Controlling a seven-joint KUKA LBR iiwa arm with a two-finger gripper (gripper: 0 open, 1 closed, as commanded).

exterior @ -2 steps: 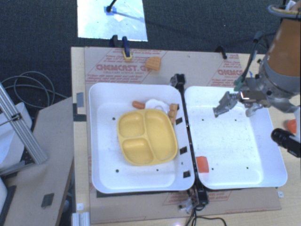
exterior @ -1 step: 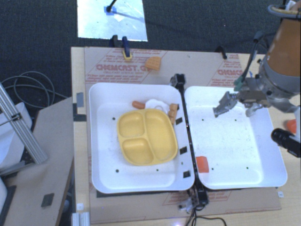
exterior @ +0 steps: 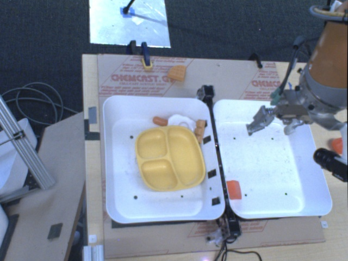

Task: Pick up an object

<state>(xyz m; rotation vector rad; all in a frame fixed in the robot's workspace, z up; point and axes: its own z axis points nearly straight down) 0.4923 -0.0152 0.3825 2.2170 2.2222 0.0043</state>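
Observation:
My gripper point(exterior: 273, 124) hangs over the far half of the right bin point(exterior: 304, 200), open, with nothing between its fingers. An orange-red block point(exterior: 233, 189) lies at that bin's near left corner, well away from the gripper. In the left bin point(exterior: 117, 200) a yellow divided plate point(exterior: 169, 157) lies flat in the middle. Just beyond the plate lie an orange sausage-shaped piece point(exterior: 160, 121) and a white piece point(exterior: 181, 122). A small tan block point(exterior: 200, 129) sits by the divider between the bins.
A tan-orange piece point(exterior: 176, 72) lies on the cardboard behind the bins, near a blue and yellow clamp point(exterior: 145, 56). A small red thing point(exterior: 337, 144) shows past the right bin's right rim. Black clips point(exterior: 206, 92) sit along the divider.

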